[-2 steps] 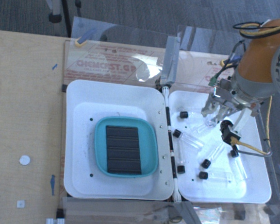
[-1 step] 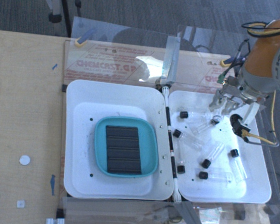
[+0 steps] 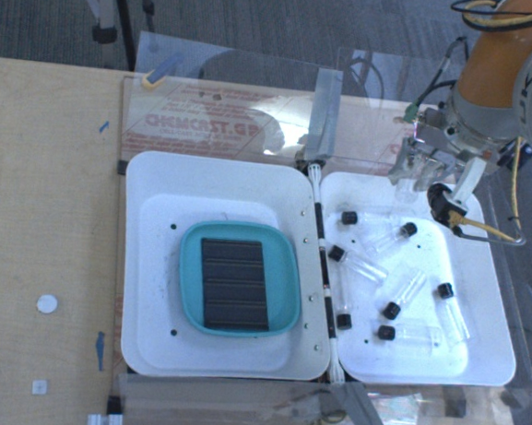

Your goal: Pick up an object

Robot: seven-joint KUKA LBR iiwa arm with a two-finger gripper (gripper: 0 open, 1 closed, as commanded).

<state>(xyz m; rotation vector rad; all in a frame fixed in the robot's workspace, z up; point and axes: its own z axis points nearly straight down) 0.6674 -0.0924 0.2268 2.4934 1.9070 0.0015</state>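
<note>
my gripper (image 3: pixel 424 177) over right bin's (image 3: pixel 490 301) far edge | jaws: cannot tell, possibly empty | clear black-capped vials (image 3: pixel 398 288) scattered in right bin | teal tray (image 3: pixel 240 277) in left bin (image 3: pixel 152 243)

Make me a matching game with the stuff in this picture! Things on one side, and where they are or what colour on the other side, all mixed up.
Things:
1. teal dish
2. clear vials with black caps
3. small white disc
4. gripper

Places or colours:
A. on the tan bench top, outside the bins
B. lying in the right bin
C. above the far edge of the right bin
D. sitting in the left bin, with a dark ridged block in it

Pairs: 1-D, 2-B, 3-A, 4-C
</note>
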